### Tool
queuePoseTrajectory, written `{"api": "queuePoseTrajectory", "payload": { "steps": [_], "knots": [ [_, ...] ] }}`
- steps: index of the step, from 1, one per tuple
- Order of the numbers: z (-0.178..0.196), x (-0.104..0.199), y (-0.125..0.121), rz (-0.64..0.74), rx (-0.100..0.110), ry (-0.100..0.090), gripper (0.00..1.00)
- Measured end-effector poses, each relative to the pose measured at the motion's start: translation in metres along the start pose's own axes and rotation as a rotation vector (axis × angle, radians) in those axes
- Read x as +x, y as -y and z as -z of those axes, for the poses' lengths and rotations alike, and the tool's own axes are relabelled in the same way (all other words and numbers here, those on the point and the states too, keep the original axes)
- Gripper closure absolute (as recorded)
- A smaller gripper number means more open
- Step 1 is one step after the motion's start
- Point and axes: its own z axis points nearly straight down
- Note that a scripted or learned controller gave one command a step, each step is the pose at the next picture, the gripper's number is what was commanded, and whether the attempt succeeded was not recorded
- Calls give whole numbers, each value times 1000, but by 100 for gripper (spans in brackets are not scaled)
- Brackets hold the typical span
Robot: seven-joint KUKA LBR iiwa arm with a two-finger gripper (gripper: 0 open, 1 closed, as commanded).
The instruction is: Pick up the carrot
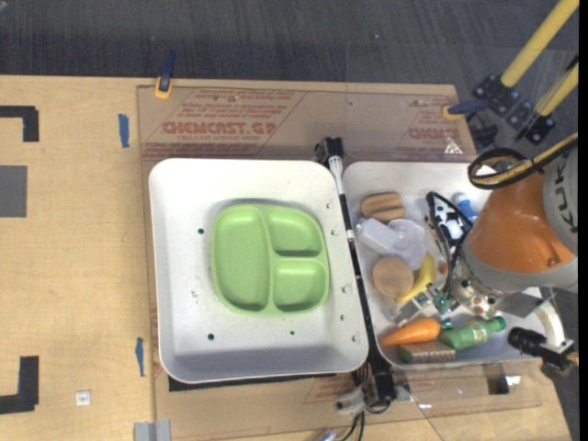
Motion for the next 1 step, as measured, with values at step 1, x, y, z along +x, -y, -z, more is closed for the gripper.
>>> {"api": "queuePoseTrajectory", "payload": {
  "steps": [1],
  "knots": [
    [0,3,-5,-189,-11,-2,0]
  ]
}}
